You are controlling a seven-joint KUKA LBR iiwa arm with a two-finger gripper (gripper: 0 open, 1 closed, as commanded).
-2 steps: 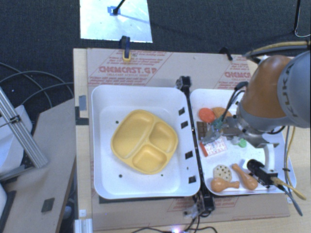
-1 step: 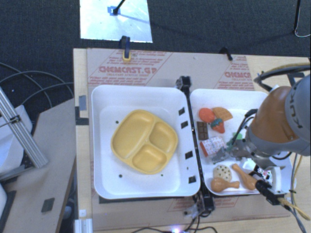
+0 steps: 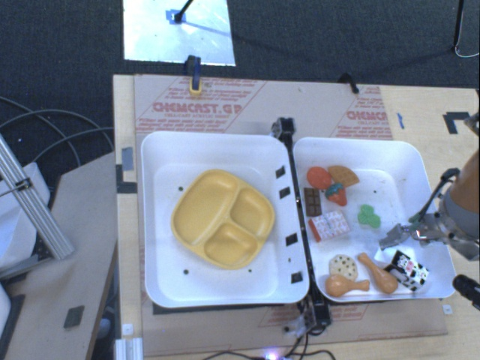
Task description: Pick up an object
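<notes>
My gripper (image 3: 403, 240) hangs over the right part of the right bin (image 3: 409, 156), reaching in from the right edge of the view. Just below it lies a black-and-white toy (image 3: 410, 270) near the bin's front right corner. A tan drumstick (image 3: 376, 272) and a second drumstick (image 3: 345, 284) lie to the left of that toy, beside a spotted cookie (image 3: 343, 264). A green piece (image 3: 367, 216) sits left of the gripper. Nothing shows as held.
The right bin also holds a red tomato (image 3: 319, 177), an orange slice (image 3: 343, 175), a brown chocolate bar (image 3: 312, 200) and a pink-and-white box (image 3: 328, 225). The left bin (image 3: 161, 163) carries a yellow divided plate (image 3: 223, 217). A black divider (image 3: 294, 201) separates the bins.
</notes>
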